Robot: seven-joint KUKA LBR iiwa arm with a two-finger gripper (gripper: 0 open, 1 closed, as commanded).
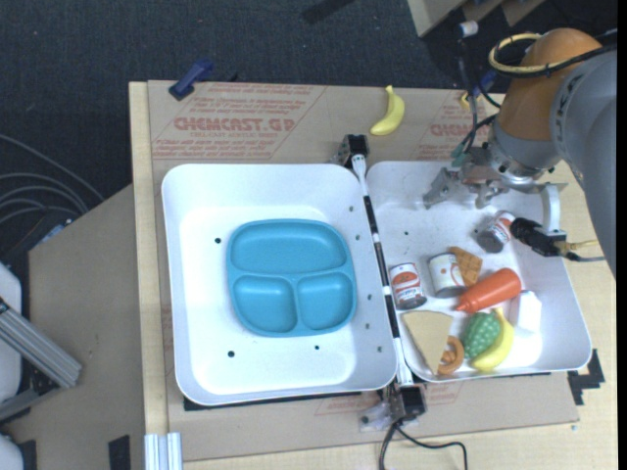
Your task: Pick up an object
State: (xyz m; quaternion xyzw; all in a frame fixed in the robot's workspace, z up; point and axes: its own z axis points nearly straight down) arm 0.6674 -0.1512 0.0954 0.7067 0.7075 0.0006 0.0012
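**Two bins, one pile to choose from**

Two white bins sit side by side on the bench [294, 116]. The left bin [196, 204] holds a blue tray [290, 274]. The right bin [411, 189] holds the pickable things, crowded toward its near end: a can [407, 284], a carrot [490, 290], a green piece [481, 333] beside a banana [498, 349], a pretzel [452, 354] and a tan wedge [427, 331]. A second banana [389, 114] lies outside on the bench, behind the bins.

The pincer [470, 179] hangs over the far end of the right bin, apart from the pile; whether its fingers are spread or pressed together, I cannot tell.

To do this well, I would aim for something with free space on both sides. The can stands at the pile's left edge, just beside the bin wall, and looks the cleanest target; the carrot lies across its neighbours and may drag them. Descend straight, with the fingers straddling the can's narrow width, and close only once low enough.
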